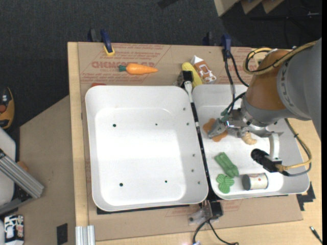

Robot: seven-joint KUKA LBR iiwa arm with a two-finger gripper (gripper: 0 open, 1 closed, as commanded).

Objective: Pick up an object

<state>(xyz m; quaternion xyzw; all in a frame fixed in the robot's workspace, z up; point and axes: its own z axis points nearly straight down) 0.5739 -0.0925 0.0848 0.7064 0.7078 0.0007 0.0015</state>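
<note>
Robot lab — arm (286, 86), white bins (143, 198)

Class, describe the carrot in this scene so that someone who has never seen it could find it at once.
Start from the larger white bin on the left of the view, then look just beyond its far rim, on the bare cardboard. The carrot lies there on its side, outside both bins. Its bright orange taper with a green stub at its left end sets it apart from the yellow and brown items to its right.

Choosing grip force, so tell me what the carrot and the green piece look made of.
Carrot: likely moulded plastic, a toy; even orange colour with a smooth, slightly glossy skin and a green tip. Green piece: probably plastic or rubber; flat uniform green, matte, with lumpy moulded shapes. Too small to settle hard or soft.
</note>
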